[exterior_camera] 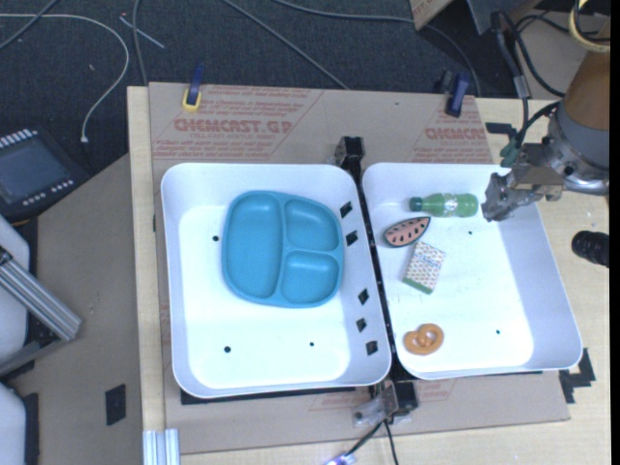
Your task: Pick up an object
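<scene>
Here two white bins (199, 356) sit on a cardboard-topped bench (291, 119) over dark cabled floor (242, 27).

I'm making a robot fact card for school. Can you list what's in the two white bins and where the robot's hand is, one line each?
left bin: holds a blue divided plate
right bin: holds four small things
green bottle: lying on its side near the far edge
watermelon slice toy: just in front of the bottle
small patterned packet: middle of the bin
pretzel-shaped toy: near the front edge
gripper: over the right bin, beside the bottle's right end
holding anything: nothing seen between the fingers
</scene>
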Available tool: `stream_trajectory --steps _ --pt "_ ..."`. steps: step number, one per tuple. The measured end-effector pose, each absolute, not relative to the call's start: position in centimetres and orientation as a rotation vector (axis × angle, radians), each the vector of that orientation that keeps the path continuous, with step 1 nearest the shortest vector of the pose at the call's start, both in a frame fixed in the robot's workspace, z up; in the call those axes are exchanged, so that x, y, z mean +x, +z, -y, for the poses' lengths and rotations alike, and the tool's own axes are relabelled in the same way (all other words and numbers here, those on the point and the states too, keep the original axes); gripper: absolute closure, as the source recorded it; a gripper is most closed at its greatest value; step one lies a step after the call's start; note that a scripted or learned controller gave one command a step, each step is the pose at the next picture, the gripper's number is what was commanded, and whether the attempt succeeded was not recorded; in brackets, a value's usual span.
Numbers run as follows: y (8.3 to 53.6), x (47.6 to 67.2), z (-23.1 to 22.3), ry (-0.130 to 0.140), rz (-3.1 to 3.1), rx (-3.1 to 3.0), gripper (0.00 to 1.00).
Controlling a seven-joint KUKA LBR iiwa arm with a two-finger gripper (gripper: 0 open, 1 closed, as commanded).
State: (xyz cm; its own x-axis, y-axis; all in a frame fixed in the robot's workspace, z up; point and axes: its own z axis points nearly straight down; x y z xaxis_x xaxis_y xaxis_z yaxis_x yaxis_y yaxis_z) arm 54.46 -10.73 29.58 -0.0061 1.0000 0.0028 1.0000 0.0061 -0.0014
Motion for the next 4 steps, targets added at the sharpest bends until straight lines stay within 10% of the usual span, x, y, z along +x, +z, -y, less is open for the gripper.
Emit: stream_trajectory --steps 4 --pt "23.1 52.6 -8.4 0.005 2.223 -2.211 1.0"
